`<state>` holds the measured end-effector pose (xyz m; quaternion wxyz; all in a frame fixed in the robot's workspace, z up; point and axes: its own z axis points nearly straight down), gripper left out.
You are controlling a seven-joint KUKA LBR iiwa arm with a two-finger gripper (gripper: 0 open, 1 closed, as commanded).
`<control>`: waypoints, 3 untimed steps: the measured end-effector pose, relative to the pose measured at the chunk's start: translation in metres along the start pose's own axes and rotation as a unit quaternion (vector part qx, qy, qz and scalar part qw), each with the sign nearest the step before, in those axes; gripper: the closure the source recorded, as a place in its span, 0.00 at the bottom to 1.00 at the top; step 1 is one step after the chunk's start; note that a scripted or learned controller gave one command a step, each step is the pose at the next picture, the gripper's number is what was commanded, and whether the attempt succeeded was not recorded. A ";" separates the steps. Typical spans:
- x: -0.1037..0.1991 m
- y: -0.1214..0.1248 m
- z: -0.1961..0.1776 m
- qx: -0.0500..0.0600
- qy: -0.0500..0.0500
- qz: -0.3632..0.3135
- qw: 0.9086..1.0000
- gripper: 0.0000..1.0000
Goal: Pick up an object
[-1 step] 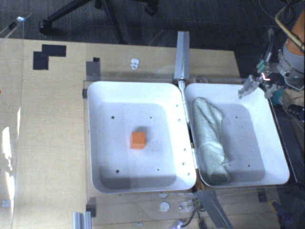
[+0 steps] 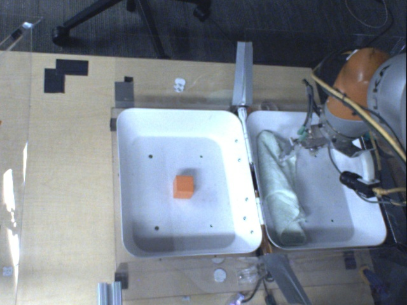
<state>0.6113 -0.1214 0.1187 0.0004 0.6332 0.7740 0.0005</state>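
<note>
Starting at the left, the wooden desk [image 2: 63,189] is being seen bare but for black tape marks near its far edge. Next, the left bin [image 2: 137,234] is being occupied by a single orange cube [image 2: 184,187], which is sitting flat near the middle of the floor, well apart from all four walls, with open room being left on every side. The two bins are being kept touching along a shared rim at the centre. In the right bin [image 2: 356,230], a long pale rolled cloth [image 2: 277,183] is being laid lengthwise against the left wall, running from the far end nearly to the near end; the floor to its right is being left open up to the right rim. The gripper [image 2: 304,138] is being held low over the far part of this bin, just beside the cloth's upper end, with the grey arm [image 2: 362,100] reaching in from the right. Whether the jaws are apart or together cannot be told, nor whether the cloth is being touched.
</note>
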 end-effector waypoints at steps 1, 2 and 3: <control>-0.003 0.006 0.026 -0.006 -0.002 -0.078 0.997 0.00; -0.001 0.009 0.014 -0.010 -0.003 -0.079 0.997 1.00; 0.059 0.030 -0.067 -0.002 0.000 0.028 1.000 1.00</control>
